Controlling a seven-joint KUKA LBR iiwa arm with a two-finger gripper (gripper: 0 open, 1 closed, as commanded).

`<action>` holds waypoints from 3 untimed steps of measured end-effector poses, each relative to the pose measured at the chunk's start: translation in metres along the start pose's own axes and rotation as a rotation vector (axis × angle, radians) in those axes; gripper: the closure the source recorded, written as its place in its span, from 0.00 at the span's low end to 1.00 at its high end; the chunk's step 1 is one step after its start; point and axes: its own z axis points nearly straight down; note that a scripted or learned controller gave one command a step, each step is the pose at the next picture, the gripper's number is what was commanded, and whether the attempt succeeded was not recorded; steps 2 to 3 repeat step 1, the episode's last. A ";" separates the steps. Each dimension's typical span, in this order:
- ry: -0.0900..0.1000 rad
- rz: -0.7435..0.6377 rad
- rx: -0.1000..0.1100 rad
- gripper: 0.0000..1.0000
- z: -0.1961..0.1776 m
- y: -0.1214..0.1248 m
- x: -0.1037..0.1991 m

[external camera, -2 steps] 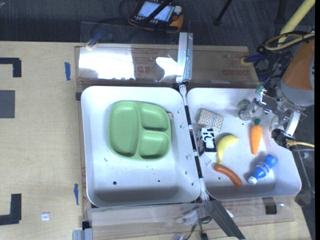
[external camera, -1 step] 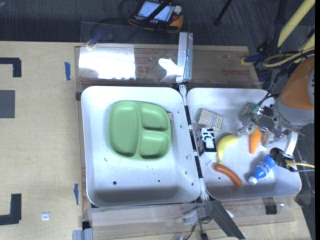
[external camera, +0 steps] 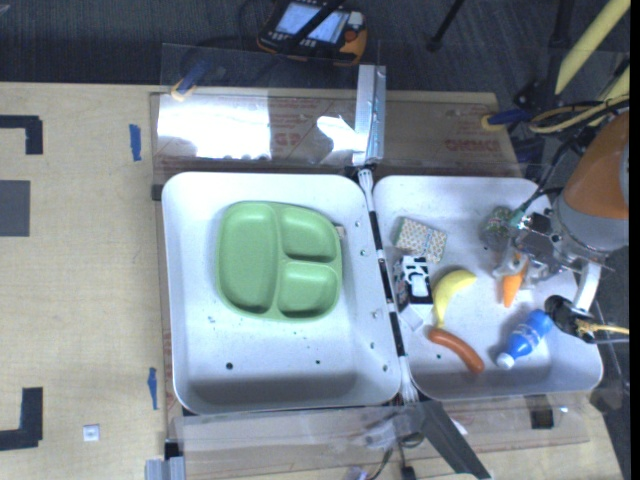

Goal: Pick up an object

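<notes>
At the frame's right, the gripper (external camera: 528, 253) is hovering over the orange carrot (external camera: 511, 288), seemingly lifting nothing yet; I cannot tell its state.

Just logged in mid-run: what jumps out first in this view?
The pale green divided plastic plate fills the middle of the left white bin. In the right white bin, a yellow banana, an orange-red sausage and a blue plastic bottle lie close together. The pincer hangs at that bin's right side, beside a small orange carrot.
</notes>
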 end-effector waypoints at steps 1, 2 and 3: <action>-0.008 -0.078 -0.006 1.00 -0.111 0.006 0.022; -0.008 -0.078 -0.006 1.00 -0.111 0.006 0.022; -0.008 -0.078 -0.006 1.00 -0.111 0.006 0.022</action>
